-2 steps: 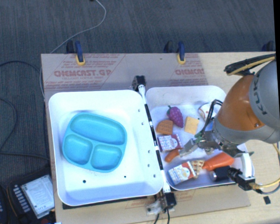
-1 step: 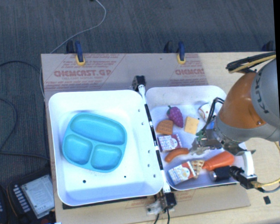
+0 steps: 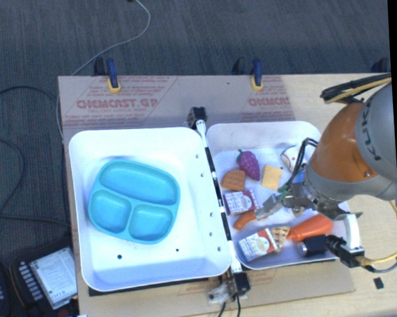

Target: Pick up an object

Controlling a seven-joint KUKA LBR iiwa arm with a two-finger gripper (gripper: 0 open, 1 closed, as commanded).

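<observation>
The right white bin [image 3: 264,127] holds several toy foods: purple grapes [image 3: 248,163], a brown bread piece [image 3: 234,180], a yellow cheese wedge [image 3: 272,177], a white printed packet [image 3: 240,201], a small orange piece [image 3: 244,219], a printed carton [image 3: 259,244], a tan cracker [image 3: 279,234] and an orange carrot [image 3: 310,227]. My gripper [image 3: 272,205] hangs low over the middle of this bin. It is just right of the packet and above the cracker, and its tip points left toward the small orange piece. I see nothing held in it.
The left white bin [image 3: 84,148] holds a blue divided plate [image 3: 134,200]. A white rounded item [image 3: 289,157] lies at the back of the right bin, partly behind the arm [image 3: 349,155]. Clamps [image 3: 113,76] pin the board's far edge.
</observation>
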